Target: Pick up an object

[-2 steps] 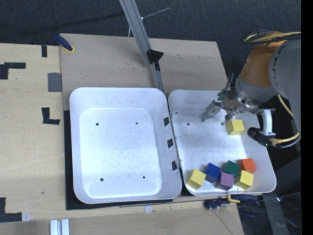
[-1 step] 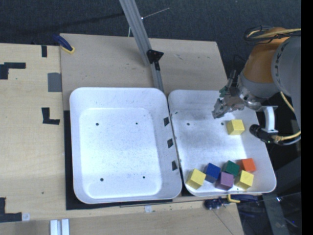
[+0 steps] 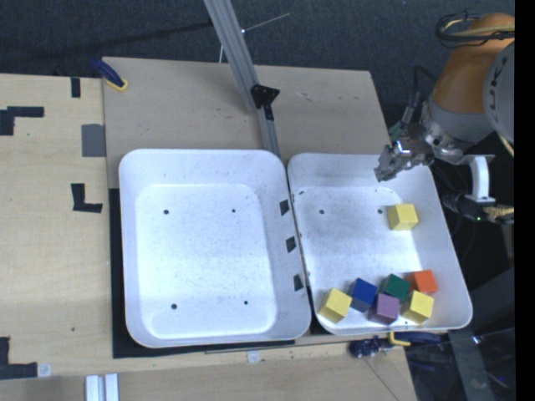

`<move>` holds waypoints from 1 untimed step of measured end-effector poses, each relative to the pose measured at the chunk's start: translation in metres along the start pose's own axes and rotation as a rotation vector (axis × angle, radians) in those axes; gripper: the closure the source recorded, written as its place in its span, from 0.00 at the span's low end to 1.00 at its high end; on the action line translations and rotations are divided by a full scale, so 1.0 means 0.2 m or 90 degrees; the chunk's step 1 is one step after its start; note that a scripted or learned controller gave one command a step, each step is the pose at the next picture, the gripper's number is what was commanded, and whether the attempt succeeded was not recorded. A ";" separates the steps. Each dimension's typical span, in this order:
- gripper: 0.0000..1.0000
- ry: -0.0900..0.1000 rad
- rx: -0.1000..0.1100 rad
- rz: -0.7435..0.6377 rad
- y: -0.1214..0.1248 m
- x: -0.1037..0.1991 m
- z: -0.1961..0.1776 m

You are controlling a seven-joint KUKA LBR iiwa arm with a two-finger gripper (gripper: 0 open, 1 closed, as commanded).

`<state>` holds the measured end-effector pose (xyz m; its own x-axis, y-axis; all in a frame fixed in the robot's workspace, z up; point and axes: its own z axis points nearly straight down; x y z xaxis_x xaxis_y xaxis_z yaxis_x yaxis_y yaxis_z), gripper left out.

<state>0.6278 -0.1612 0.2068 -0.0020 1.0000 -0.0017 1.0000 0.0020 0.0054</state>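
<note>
In the right bin (image 3: pixel 351 224) a yellow cube (image 3: pixel 403 216) lies alone near the right wall. A cluster sits at the bin's front: a yellow cube (image 3: pixel 336 304), a blue cube (image 3: pixel 364 294), a green cube (image 3: pixel 395 288), a purple cube (image 3: pixel 387 307), an orange cube (image 3: pixel 425 281) and another yellow cube (image 3: pixel 420 307). My gripper (image 3: pixel 389 168) hangs over the bin's back right corner, above and behind the lone yellow cube. Nothing shows between its fingers.
The left bin (image 3: pixel 201 249) stands beside the right one. A slanted metal rail (image 3: pixel 242 65) runs from the top down to the gap between the bins. A blue and yellow tool (image 3: pixel 110 74) lies at the bench's back left.
</note>
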 end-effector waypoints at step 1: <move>1.00 0.001 0.004 0.001 0.00 0.00 0.01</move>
<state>0.6278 -0.1609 0.2048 -0.0010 1.0000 -0.0002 1.0000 0.0010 -0.0011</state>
